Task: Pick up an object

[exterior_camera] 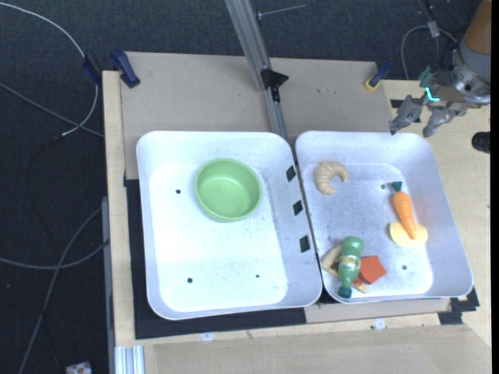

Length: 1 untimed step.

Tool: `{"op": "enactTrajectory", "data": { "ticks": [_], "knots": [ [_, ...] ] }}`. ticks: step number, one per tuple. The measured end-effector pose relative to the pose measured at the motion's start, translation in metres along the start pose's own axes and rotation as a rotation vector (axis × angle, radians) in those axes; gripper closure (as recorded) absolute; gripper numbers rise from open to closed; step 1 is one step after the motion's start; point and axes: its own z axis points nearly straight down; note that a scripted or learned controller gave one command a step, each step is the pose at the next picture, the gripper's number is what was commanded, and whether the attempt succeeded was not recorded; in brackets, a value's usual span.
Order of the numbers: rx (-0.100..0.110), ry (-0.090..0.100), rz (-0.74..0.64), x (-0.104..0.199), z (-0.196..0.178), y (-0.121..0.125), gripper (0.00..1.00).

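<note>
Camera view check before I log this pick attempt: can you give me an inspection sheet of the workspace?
Surface: tan bench bearing two white bins, left bin and right bin, side by side.
Job's things: green bowl in the left bin; croissant, carrot, yellow piece, green bottle and orange block in the right bin.
Clutter: nothing seen.
Grippers: gripper above the right bin's far right corner, jaws spread, nothing between them.
Cables: white cable on the floor at left; dark cable near the arm.
Surroundings: dark carpet; blue clamps; metal rail.
</note>
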Motion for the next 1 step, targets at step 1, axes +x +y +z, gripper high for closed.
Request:
{"op": "enactTrajectory", "data": {
  "ticks": [1],
  "knots": [
    [-0.008, -0.001, -0.001, -0.0001, -0.0047, 0.0013, 0.0]
  ]
}}
